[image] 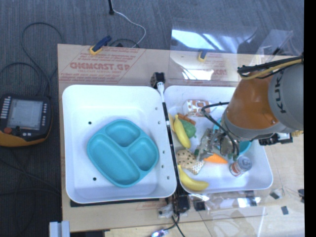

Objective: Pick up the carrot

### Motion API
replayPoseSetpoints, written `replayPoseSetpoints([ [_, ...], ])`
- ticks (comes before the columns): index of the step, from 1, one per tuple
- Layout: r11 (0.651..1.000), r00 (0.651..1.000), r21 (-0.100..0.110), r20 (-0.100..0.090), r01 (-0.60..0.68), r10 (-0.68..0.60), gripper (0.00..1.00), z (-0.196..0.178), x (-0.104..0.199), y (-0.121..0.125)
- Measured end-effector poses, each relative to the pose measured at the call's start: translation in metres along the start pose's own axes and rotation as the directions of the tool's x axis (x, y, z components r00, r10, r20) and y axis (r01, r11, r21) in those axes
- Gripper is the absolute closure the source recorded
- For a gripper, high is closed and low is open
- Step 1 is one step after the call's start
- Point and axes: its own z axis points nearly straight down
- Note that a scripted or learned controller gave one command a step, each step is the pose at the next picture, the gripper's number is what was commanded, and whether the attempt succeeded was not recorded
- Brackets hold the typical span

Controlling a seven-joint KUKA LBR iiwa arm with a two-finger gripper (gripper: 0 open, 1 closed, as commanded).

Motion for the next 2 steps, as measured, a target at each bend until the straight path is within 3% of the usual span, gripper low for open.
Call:
replayPoseSetpoints([
  [1,1.000,1.000,-0.002,-0.031,-0.003,0.003,1.00,-0.0359,0.0347,-0.0104],
  [2,0.888,0.887,0.013,-0.030,-0.460,0.460,1.00,-0.0362,0.0373,-0.0005],
])
